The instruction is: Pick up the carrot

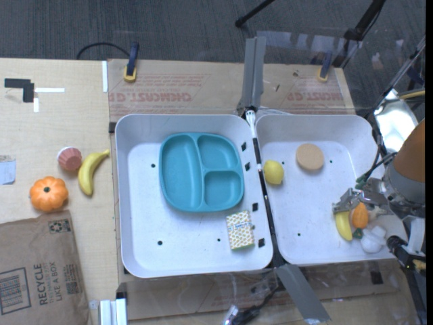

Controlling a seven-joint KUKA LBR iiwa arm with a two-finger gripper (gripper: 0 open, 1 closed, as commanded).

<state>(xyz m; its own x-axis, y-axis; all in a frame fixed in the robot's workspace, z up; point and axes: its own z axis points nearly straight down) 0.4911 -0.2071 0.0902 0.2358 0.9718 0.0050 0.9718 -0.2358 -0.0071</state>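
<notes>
The gripper [356, 205] is low in the right bin [318, 249], near its right wall, and whether it is apart or together I cannot tell. The orange carrot [360, 216] lies just under it, touching a yellow banana [343, 226] on its left

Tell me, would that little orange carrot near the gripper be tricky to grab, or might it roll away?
The carrot looks small, rounded and smooth, so it may well slip or roll if nudged. It lies against a banana near the right bin's edge, which could hinder a clean grasp. It looks like toy food, so probably light and stiff. The gripper sits just beside it.
</notes>
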